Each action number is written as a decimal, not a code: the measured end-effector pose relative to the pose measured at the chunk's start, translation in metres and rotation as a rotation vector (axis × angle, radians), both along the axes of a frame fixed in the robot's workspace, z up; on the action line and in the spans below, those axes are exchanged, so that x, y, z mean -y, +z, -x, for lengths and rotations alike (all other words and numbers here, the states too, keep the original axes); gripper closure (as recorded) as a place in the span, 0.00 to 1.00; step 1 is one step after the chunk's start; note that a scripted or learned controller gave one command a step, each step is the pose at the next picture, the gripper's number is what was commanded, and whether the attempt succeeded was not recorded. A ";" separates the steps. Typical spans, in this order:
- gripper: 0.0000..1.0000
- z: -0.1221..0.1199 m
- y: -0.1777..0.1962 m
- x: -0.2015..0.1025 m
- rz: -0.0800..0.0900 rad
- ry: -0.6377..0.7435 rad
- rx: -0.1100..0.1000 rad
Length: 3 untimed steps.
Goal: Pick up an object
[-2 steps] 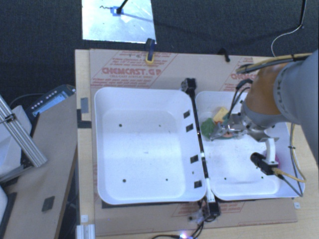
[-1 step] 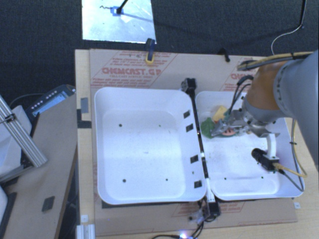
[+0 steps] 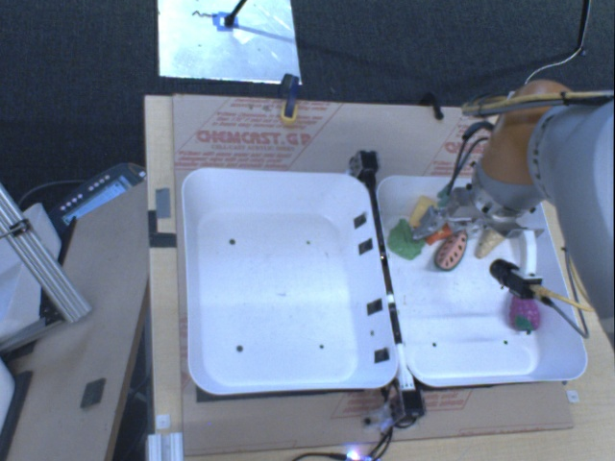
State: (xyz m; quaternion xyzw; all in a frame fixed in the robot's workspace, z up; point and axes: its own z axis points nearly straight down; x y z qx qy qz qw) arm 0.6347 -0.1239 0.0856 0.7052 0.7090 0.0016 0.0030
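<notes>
Bins [image 3: 279, 286]: smooth white plastic, slightly glossy.
Board [image 3: 255, 134]: matt brown cardboard, printed in red.
Plate [image 3: 226, 27]: shiny bare metal.
Arm [image 3: 577, 147]: smooth grey casing, orange band [image 3: 514, 137] with a sheen.
Floor [image 3: 67, 75]: dark, rough carpet.

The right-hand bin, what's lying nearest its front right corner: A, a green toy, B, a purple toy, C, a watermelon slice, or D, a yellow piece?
B: the purple toy lies alone toward the front right corner of the right-hand bin, while the other items cluster near the back.
</notes>
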 end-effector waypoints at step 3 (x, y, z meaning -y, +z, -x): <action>1.00 -0.035 0.127 -0.086 -0.003 0.003 -0.002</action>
